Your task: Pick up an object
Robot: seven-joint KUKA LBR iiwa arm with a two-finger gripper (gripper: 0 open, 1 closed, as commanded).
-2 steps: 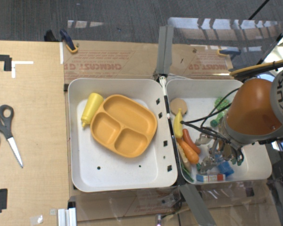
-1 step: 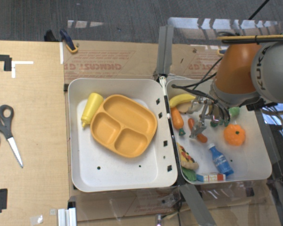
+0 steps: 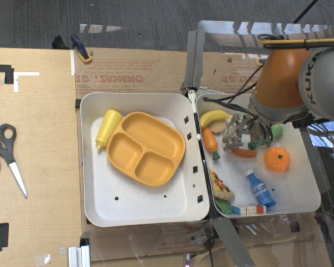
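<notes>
The orange fruit, round with a green stem, sits in the right bin, just right of my gripper; whether my gripper pinches anything I cannot tell. The banana lies up-left of my gripper. Both bins rest on cardboard over dark carpet.

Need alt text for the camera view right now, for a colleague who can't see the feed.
The grey-and-orange arm reaches from the right, its gripper low in the right bin among toy food: a banana, a carrot, an orange and a blue bottle. The left bin holds a yellow divided tray and a yellow bottle.
</notes>
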